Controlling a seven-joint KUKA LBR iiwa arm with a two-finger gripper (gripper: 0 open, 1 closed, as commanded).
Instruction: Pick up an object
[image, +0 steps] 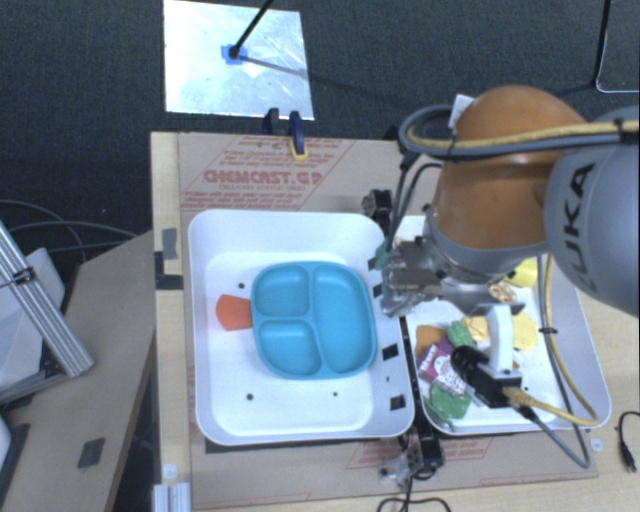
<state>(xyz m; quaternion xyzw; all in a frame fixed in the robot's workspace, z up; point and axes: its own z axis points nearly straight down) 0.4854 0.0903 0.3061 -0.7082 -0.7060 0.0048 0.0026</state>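
The arm's orange band and grey wrist hang over the right bin (590, 385). My gripper (404, 283) sits low at that bin's left wall, near the divide between the two bins. Several small items lie in the right bin: a yellow piece (523, 272), an orange piece (430, 334), a maroon packet (436, 362) and a green item (450, 402). The arm hides part of this bin. Nothing can be made out in the gripper.
The left bin (230, 250) holds a blue divided plate (312, 318) with an orange piece (233, 312) at its left side. A cardboard sheet (260, 170) lies under both bins. Clamps (285, 125) stand at the bench's far edge.
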